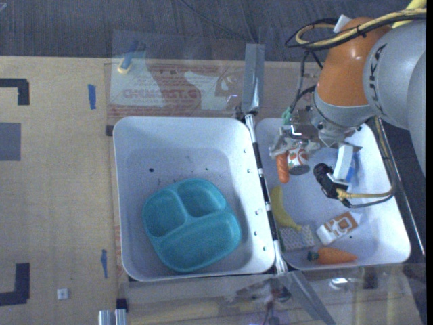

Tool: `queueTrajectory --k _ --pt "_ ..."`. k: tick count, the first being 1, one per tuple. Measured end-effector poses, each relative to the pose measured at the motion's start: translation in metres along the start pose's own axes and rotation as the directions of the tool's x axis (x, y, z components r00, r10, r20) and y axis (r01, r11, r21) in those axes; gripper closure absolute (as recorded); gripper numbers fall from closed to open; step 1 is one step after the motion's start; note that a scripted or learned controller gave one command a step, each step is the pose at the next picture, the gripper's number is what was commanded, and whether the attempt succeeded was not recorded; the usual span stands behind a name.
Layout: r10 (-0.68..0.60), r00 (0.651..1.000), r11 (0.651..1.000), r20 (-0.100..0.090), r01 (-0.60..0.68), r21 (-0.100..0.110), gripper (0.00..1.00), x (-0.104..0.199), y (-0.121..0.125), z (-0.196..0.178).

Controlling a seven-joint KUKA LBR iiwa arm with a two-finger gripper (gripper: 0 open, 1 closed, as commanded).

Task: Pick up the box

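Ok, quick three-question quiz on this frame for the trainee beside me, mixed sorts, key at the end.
1. True or false: the teal divided tray lies in the left bin.
2. Which lies nearest the right bin's front wall? A) banana B) carrot C) small white carton
3. Fill in: the gripper hangs over the ___ bin.

Key: 1 true; 2 B; 3 right.

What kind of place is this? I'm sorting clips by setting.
Probably a robotics lab bench: a grey and orange arm reaches over two white bins, with toy food like a carrot and tape marks on the board.
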State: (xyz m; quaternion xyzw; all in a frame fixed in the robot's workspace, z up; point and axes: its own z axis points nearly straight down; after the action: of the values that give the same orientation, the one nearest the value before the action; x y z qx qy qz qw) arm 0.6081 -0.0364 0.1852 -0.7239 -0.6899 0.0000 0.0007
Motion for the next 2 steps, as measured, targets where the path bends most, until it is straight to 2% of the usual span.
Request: queueTrajectory --k 1,2 --pt "0.004 1.0 1.0 0.0 -0.004 0.0 1.0 0.062 -0.045 0.001" --pt "-0.359 0.933 0.933 0.001 0.359 -0.001 1.0 0.041 -0.045 0.0"
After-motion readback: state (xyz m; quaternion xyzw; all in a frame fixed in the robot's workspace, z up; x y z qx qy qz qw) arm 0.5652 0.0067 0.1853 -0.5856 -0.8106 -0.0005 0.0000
